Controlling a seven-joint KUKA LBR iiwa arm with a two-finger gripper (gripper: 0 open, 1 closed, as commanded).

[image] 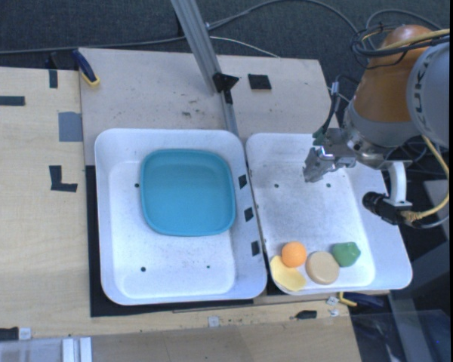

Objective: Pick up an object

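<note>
Over the far part of the right shallow white bin (377,225), the grey two-finger gripper (318,166) is seen; whether it is released or clenched cannot be told. Along the near edge are grouped a small orange ball (293,254), a tan round disc (322,268), a green lump (346,253) and a yellow flat piece (287,278). A square blue plastic plate (187,191) is held in the left white bin (121,277).

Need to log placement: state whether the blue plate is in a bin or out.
In: the blue plate lies flat inside the left bin, within its white rim.
</note>
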